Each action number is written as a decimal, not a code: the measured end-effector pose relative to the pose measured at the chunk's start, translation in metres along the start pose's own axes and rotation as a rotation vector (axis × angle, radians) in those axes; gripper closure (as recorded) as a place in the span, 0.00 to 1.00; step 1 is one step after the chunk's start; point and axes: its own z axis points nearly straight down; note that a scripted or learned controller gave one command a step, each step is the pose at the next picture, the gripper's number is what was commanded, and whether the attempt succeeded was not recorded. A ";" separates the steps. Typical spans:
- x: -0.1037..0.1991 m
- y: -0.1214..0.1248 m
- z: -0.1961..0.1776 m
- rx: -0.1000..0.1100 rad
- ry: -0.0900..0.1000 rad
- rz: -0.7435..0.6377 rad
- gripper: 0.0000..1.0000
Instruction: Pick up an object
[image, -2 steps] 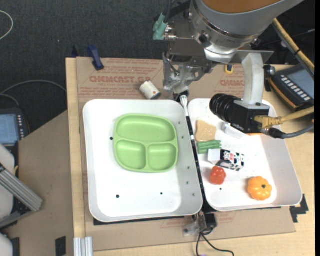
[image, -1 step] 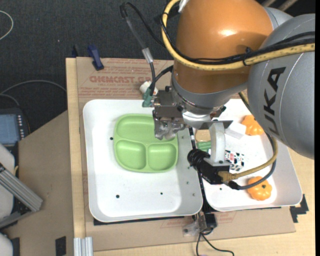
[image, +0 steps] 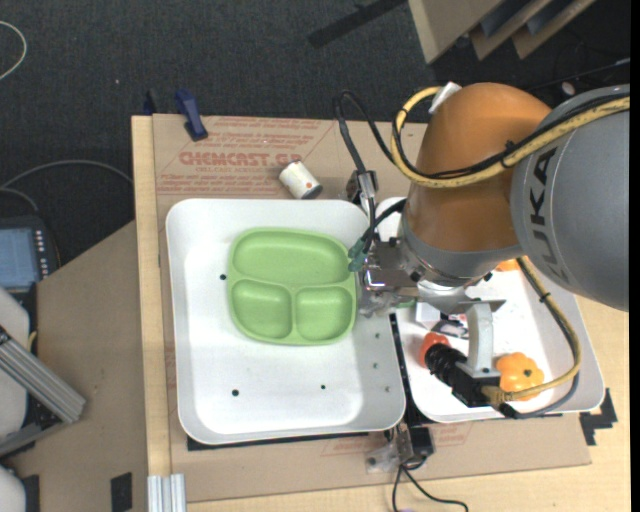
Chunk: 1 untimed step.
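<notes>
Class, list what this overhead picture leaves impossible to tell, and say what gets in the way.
1) Right bin, camera view: mostly covered by the arm.
2) Orange object in it: partly covered by the robot, kind unclear.
3) Red thing beside it: small, partly covered, unnameable.
4) White cylinder on the bench: too small to identify.

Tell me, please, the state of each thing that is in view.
green plate: right way up, flat in the left bin, three compartments empty.
orange round thing: resting in the right bin.
white cylinder: lying on its side on the bench, outside both bins.
</notes>
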 end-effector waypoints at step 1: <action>-0.014 0.000 -0.208 -0.032 0.011 -0.011 1.00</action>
